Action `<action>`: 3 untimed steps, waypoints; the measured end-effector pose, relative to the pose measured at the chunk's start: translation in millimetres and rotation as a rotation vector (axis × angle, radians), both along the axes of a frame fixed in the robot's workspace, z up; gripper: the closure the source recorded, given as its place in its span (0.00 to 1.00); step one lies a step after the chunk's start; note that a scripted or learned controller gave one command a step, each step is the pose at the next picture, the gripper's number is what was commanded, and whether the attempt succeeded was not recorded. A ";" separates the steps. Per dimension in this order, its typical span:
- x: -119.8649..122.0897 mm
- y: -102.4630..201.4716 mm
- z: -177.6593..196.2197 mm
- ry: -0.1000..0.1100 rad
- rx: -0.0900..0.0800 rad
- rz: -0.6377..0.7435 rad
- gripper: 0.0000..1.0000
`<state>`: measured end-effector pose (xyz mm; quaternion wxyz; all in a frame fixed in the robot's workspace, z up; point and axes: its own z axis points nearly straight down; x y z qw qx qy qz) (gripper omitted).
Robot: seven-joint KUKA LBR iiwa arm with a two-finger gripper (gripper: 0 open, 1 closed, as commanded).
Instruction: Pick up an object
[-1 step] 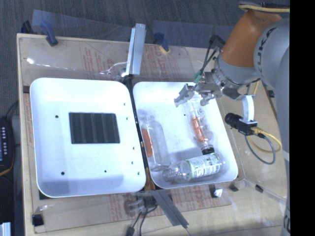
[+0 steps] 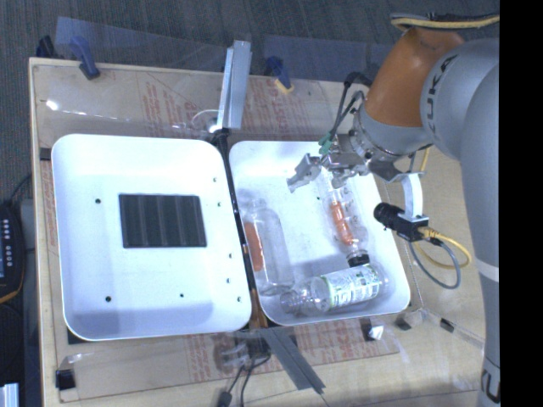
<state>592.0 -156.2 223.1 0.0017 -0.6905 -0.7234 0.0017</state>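
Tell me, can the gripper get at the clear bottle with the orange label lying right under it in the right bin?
Probably yes. The gripper hangs just above the top end of that orange-labelled bottle in the right bin, and nothing lies over it. The green-labelled bottle sits beyond its cap end, out of the way.

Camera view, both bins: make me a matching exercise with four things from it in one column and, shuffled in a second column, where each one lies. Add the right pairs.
Things
1. dark ridged panel
2. bottle with the green and white label
3. bottle with the orange label
4. gripper

Places
A. along the left wall of the right bin
B. above the far part of the right bin
C. in the middle of the left bin
D. lying across the near end of the right bin

Pairs: 1-C, 2-D, 3-A, 4-B
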 end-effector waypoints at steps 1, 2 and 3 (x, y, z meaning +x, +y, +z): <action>-26.5 -54.5 -12.3 -0.001 0.000 0.001 0.00; -12.8 -51.5 -41.0 0.001 0.003 0.081 0.00; -59.7 -28.4 -95.8 0.000 0.001 -0.004 0.00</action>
